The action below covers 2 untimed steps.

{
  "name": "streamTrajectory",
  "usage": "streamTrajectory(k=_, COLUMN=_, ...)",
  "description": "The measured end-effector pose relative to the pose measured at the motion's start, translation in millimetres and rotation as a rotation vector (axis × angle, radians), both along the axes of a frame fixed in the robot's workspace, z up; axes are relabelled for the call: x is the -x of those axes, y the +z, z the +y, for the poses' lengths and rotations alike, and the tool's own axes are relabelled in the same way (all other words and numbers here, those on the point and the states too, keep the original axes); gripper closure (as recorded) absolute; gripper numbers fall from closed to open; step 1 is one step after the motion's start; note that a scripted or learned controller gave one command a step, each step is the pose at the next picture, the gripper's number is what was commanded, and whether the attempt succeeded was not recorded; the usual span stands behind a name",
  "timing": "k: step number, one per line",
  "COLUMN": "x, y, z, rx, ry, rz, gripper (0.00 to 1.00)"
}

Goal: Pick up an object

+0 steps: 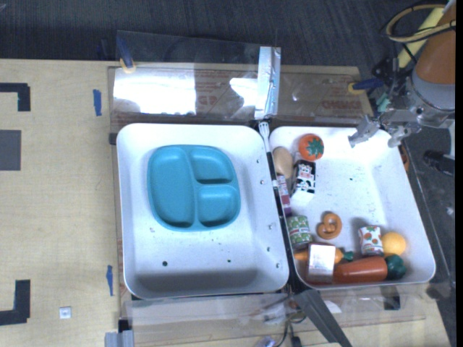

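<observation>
Camera view shows my grey two-finger gripper [376,129] spread open and empty over the right white plastic bin's [416,194] far corner, so I must next descend toward the round orange toy tomato [311,146] nearby.

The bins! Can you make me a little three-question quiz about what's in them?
1. True or false: the blue plate lies in the left bin.
2. Which round toy sits nearest the right bin's far edge?
A. pretzel
B. tomato
C. lemon
3. Fill in: the robot's hand hovers over the right bin's far ____ corner.

Key: 1 true; 2 B; 3 right.
</observation>
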<state>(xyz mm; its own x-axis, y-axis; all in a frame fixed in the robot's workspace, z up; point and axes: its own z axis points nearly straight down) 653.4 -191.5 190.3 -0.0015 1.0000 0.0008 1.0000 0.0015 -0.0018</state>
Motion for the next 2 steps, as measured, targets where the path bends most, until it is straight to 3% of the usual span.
streamTrajectory(k=1, x=7, y=35, z=-33, rx=0.005, ry=0.073, rz=-0.008, gripper=0.0)
streamTrajectory(k=2, x=-15, y=-63, z=55, rx=0.002, ry=0.387, rz=-0.005, gripper=0.0)
